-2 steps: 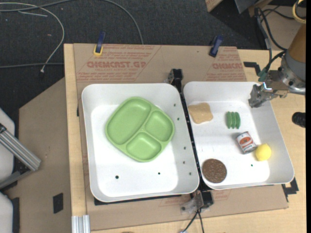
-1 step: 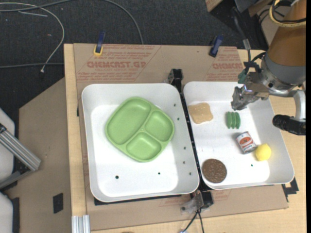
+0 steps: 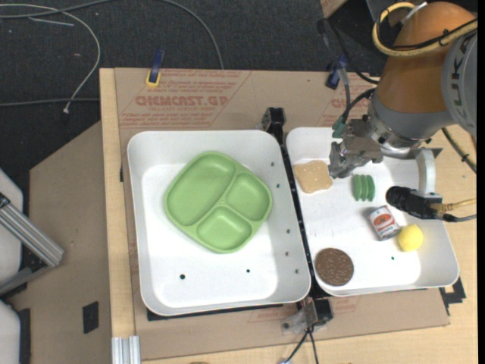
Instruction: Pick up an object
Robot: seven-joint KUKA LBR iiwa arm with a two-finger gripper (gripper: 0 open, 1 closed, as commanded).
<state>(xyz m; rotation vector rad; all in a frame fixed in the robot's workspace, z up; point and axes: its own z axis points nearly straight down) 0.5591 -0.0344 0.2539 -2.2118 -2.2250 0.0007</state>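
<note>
The right bin (image 3: 424,275) holds a tan bread slice (image 3: 312,177), a green ridged piece (image 3: 363,187), a small red and white can (image 3: 384,222), a yellow lemon-like ball (image 3: 410,238) and a round brown patty (image 3: 333,266). My gripper (image 3: 342,161) hangs over the bin's far left part, just right of the bread slice and left of the green piece. I see nothing between its fingers.
The left bin (image 3: 151,279) holds a green divided plate (image 3: 218,200). Black clamps sit between the bins at the far end (image 3: 273,120) and the near end (image 3: 317,309). Brown cardboard (image 3: 182,93) lies under both bins.
</note>
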